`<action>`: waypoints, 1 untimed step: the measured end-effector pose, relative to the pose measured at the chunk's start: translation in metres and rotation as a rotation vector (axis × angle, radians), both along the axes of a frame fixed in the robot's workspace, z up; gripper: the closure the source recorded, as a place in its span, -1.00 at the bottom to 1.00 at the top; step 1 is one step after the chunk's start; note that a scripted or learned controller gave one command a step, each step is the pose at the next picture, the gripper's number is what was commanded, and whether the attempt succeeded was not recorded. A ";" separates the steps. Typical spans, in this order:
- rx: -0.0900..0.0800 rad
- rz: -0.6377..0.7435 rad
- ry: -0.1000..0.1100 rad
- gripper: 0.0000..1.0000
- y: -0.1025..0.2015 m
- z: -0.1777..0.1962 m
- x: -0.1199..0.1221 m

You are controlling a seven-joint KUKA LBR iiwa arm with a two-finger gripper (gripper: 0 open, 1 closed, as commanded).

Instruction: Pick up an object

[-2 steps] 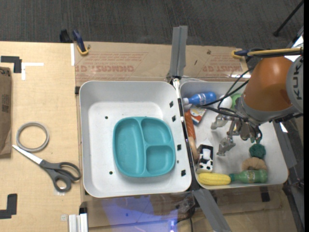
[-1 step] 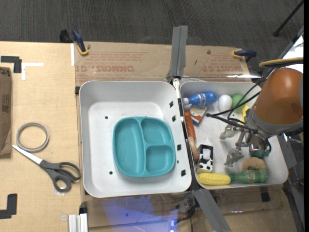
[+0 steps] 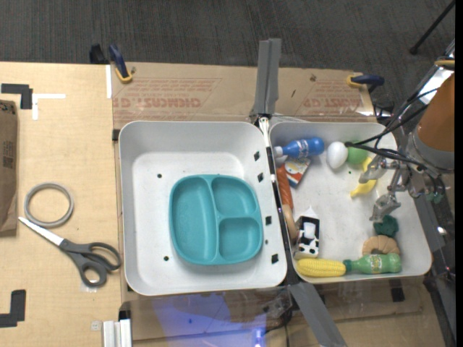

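Lying in the right white bin (image 3: 416, 226): the loose objects the task could choose from, none of them lifted.
Nearest the gripper: a dark green lump (image 3: 388, 226) is sitting just below the tool, with a tan round piece (image 3: 380, 246) lying just below that.
Front wall: a yellow corn cob (image 3: 320, 267) and a green plastic bottle (image 3: 376, 264) are lying end to end along it.
Back of the bin: a blue and white bottle-shaped toy (image 3: 300, 148), a white egg (image 3: 336, 155) and a light green object (image 3: 358, 156) are lying in a row; a small yellow curved piece (image 3: 364, 185) is resting just in front of them.
Left side: a black and white carton (image 3: 309, 236) is lying beside a long orange stick (image 3: 285, 194).
Gripper (image 3: 385, 207): it is hanging over the right half of this bin, carrying nothing that I can see; how wide it is standing, I cannot tell.
Left white bin (image 3: 137, 215): it is holding a teal three-part plastic plate (image 3: 215, 219).
Bench at left: grey-handled scissors (image 3: 76, 251) and a grey tape ring (image 3: 48, 203) are lying near each other.
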State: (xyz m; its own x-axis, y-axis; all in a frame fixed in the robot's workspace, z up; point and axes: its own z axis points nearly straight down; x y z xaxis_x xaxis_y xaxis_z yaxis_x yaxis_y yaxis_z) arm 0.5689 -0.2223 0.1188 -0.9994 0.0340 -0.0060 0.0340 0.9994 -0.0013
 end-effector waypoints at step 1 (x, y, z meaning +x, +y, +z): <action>0.002 -0.082 0.002 -1.00 0.002 -0.026 -0.032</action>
